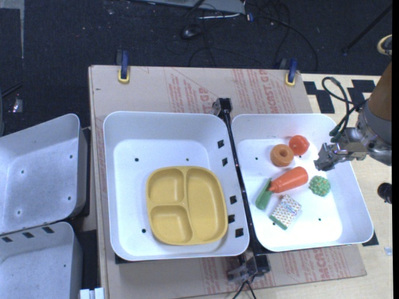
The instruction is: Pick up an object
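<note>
Partly cut off at right, the hand (325,159) hovers above the green toy (320,186), its grip state unreadable.

Yellow tray (186,205), orange carrot (289,179) with green top, checkered packet (286,211), white bins (118,167)

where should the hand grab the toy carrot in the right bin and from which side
Probably across the middle of the orange body of the plastic toy carrot, coming straight down from above. It lies flat and slanted, green top low-left, so the fingers should close across its narrow width. A patterned small block lies close below its green end, so mid-body looks freer.
</note>
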`<state>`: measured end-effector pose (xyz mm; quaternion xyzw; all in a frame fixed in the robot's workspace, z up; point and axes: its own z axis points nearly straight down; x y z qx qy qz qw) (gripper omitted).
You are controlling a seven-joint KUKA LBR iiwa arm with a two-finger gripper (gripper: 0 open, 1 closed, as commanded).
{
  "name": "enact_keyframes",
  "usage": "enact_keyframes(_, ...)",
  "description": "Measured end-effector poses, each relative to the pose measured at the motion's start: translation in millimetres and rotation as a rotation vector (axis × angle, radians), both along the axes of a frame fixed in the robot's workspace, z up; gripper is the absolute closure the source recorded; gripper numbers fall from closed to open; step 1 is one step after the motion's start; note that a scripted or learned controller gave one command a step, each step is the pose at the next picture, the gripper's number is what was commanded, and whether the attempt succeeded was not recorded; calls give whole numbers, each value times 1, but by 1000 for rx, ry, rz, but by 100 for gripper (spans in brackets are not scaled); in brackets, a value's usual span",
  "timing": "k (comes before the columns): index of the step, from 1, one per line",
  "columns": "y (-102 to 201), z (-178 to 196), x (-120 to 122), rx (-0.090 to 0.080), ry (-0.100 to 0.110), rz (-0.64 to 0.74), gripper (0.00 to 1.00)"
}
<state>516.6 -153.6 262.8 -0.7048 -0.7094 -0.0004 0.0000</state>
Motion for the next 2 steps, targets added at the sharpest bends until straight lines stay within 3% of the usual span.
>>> enact_keyframes(2,105,-6,3,0,1,1,100)
